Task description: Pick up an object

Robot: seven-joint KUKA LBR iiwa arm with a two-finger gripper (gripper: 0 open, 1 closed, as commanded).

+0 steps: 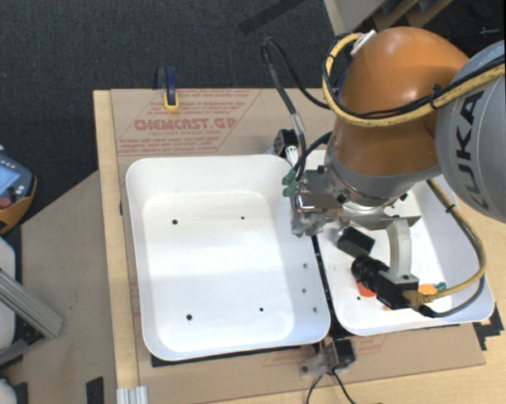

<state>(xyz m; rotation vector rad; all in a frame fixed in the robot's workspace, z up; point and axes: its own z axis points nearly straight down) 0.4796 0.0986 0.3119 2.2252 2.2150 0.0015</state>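
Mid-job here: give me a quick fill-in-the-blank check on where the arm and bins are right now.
1. The arm hangs over the ____ bin.
2. The band above the wrist is ____.
3. The left bin is coloured ____.
4. The blue clamp sits on the board at its ____ edge.

Missing words: right; orange; white; far

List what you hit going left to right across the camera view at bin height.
Left white bin → seam between the bins → arm's wrist over the right white bin, with a small orange object below it.
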